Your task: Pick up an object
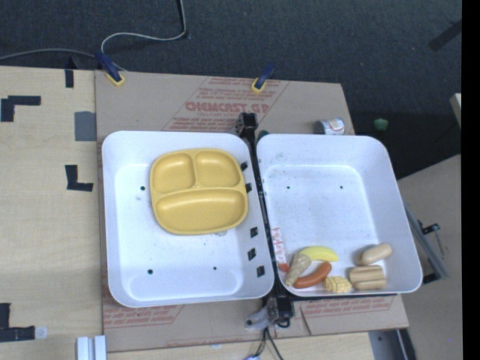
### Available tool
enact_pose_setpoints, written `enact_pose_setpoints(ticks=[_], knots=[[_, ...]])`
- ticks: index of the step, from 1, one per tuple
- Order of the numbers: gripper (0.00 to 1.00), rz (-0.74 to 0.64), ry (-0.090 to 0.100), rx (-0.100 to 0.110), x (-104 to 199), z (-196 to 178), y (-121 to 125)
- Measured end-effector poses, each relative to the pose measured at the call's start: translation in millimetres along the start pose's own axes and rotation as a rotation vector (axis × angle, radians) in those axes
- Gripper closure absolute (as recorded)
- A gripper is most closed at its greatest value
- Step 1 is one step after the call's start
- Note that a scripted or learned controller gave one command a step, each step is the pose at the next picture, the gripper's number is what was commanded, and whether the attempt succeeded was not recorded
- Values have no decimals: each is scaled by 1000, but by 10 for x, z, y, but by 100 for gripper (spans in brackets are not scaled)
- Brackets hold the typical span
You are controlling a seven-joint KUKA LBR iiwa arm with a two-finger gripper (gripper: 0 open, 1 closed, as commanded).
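Note:
Several toy foods lie along the near edge of the right bin (330, 148): a yellow banana (322, 253), a red chili (313, 276), a tan piece (297, 265), a corn cob (337, 284), a hot dog bun (367, 277) and a tan potato-like piece (373, 253). A yellow divided plate (199, 190) rests in the upper part of the left bin (120, 223).
Both bins sit on a cardboard sheet (217, 103) clamped at its far edge by two yellow-and-blue clips (112, 72). A small silver can (330, 127) stands just beyond the right bin. A cable (150, 34) runs across the dark floor behind.

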State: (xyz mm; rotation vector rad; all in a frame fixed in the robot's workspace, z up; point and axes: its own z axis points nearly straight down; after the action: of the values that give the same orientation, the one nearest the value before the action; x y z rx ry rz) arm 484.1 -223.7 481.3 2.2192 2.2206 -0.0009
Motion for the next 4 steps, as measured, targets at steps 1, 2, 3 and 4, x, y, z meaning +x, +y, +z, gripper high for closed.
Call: enact_pose_setpoints(ticks=[1, 2, 3, 4], knots=[[100, 0, 0, 1, 0, 111, 1], [100, 0, 1, 0, 1, -47, 0], [100, 0, 0, 1, 1, 9, 0], [100, 0, 0, 1, 1, 43, 1]])
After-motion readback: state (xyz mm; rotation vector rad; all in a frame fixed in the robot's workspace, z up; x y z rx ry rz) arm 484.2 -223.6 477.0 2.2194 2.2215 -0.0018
